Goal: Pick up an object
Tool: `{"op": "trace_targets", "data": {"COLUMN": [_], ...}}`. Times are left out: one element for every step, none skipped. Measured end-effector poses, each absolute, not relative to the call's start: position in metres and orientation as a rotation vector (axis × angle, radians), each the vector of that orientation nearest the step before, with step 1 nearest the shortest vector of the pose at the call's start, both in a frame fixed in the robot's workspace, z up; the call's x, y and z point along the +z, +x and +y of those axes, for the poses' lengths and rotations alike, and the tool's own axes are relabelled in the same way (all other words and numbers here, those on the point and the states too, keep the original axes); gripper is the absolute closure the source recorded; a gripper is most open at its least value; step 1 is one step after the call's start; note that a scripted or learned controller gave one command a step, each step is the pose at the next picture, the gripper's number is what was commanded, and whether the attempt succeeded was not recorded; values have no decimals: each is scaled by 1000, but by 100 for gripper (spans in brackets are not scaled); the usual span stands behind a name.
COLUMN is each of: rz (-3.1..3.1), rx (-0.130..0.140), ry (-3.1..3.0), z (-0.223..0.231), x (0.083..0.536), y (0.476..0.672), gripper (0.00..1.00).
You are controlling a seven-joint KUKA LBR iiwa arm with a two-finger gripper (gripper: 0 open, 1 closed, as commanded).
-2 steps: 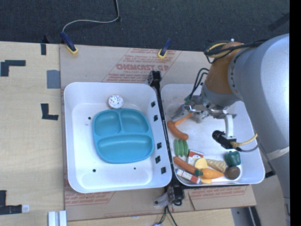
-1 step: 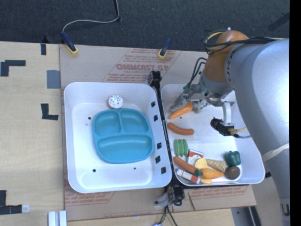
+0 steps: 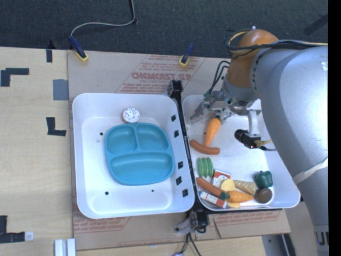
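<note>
1. In the camera view we see a light wooden bench (image 3: 32, 159) with a sheet of brown cardboard (image 3: 138, 73) laid over it, held at its far edge by two clamps with yellow and blue handles (image 3: 79, 50). Beyond the bench lies dark carpet (image 3: 176, 9), and a thin cable (image 3: 114, 20) trails across it.
2. Two shallow white bins sit side by side on the cardboard. The left bin (image 3: 88, 196) holds a blue divided plate (image 3: 140, 153) near its middle and a small white speckled ball (image 3: 131, 114) by its far edge, just beyond the plate.
3. The right bin (image 3: 282, 196) holds toy food. A carrot (image 3: 212, 130) lies tilted in the far half, its lower tip close to a sausage (image 3: 204, 148) lying near the bin's left wall.
4. Along the near edge of the right bin we see a green ribbed piece (image 3: 205, 167), a second sausage (image 3: 209, 186), a yellow piece (image 3: 228, 185), a cone (image 3: 245, 186), an orange piece (image 3: 238, 197), a green pepper (image 3: 264, 178) and a brown piece (image 3: 263, 195), crowded together.
5. The grey arm (image 3: 298, 100) reaches in from the right, its orange band (image 3: 248, 57) above the wrist, over the right bin's far edge.
6. The gripper (image 3: 213, 111) hangs low just above the carrot's thick end. We cannot tell whether it is released or clenched, and nothing visibly sits in its grasp.
</note>
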State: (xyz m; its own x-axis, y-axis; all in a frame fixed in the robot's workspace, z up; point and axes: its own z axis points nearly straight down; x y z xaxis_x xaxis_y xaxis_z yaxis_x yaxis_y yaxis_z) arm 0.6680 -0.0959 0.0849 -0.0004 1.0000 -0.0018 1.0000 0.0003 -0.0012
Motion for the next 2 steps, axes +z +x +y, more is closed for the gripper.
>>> {"op": "trace_targets", "data": {"rz": [2220,2223], "rx": [-3,1], "ry": [2217,2219], "z": [-96,-56], "x": [95,185], "y": [669,614], "gripper": [100,100]}}
